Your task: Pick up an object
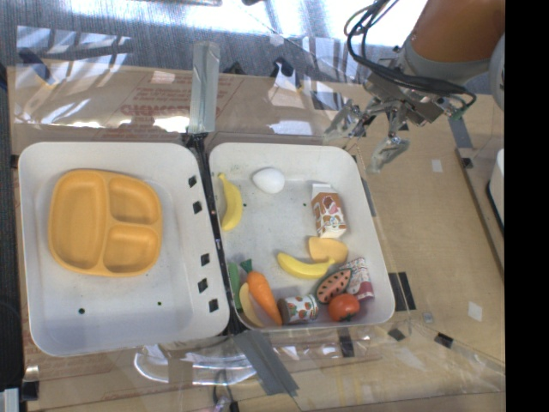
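Left bin (34, 256): well to the left of the pincer and lower in the view; it carries a yellow divided tray (105, 221) and nothing worth a grasp attempt.
Bin divider (204, 221): between the two bins, to the pincer's lower left; a banana (229, 201) lies just beside it, awkwardly close to the wall for finger clearance.
Right bin (371, 221): below and left of the pincer, its far right corner the nearest part.
White egg (268, 179): left of and below the pincer, standing apart from the rest, but round and likely to slip.
Small carton (329, 215): below the pincer and slightly left, the closest item and with free floor on both sides; I judge it the best target.
Crowded corner: far below the pincer, a carrot (262, 295), a second banana (302, 267), a tomato (343, 306) and other pieces lie touching; best avoided.
Pincer (377, 136): hangs outside the bin, above its far right corner, holding nothing; whether the fingers stand spread or closed I cannot tell.
Doing it well: travel left and toward the carton before descending, line the fingers across its narrow sides, stay clear of the rim, and close only once low around it.
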Robot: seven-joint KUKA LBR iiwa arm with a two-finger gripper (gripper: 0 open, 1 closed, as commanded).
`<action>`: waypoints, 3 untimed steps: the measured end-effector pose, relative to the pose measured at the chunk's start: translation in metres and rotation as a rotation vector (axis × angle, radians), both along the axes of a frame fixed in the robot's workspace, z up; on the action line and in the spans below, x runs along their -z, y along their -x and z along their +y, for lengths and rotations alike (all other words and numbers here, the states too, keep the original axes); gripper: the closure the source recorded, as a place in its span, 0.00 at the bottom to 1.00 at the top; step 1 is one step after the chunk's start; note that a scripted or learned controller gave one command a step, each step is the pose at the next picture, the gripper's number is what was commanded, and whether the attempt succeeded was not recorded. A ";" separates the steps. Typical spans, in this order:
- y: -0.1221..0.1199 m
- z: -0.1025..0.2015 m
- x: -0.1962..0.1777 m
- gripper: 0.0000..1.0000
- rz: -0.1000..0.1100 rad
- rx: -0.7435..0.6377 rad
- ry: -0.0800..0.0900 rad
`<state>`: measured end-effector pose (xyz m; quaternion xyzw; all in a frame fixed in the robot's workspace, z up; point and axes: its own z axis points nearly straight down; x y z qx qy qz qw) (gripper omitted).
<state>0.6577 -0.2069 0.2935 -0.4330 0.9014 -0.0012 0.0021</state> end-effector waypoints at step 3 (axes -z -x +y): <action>0.112 0.003 0.191 1.00 0.004 -0.253 -0.003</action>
